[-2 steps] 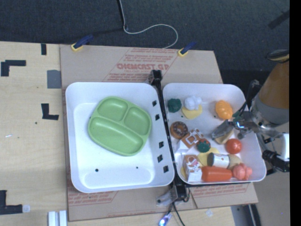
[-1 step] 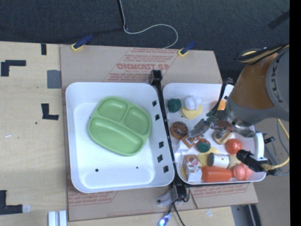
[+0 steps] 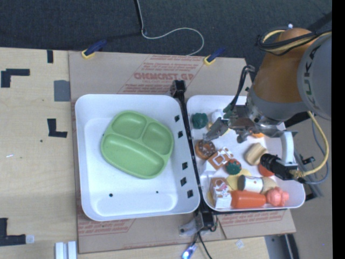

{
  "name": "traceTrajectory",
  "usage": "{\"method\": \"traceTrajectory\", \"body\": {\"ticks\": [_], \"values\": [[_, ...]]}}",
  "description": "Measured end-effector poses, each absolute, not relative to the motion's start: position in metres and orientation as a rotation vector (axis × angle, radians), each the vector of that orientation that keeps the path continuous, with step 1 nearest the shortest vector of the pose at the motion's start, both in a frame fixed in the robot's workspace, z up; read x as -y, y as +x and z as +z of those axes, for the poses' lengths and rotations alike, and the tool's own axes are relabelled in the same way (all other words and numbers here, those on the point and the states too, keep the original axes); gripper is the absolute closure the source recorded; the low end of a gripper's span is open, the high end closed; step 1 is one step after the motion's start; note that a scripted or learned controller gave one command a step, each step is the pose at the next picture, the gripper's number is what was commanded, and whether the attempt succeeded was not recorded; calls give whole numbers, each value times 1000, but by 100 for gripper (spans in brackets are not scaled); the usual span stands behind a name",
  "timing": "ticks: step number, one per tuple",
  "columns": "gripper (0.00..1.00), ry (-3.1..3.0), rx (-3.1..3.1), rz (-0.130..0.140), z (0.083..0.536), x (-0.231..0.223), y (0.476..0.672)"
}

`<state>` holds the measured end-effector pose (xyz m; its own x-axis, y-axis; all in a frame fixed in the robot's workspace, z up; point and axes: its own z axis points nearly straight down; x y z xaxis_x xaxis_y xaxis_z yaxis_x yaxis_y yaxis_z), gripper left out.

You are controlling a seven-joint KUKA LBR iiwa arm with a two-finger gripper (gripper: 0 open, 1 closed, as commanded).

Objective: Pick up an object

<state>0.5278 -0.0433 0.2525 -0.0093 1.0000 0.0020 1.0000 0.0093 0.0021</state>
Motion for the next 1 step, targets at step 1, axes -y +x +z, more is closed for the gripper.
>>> {"method": "traceTrajectory", "body": {"ticks": [1], "values": [[100,2222,-2230,-8,256,47,527]]}}
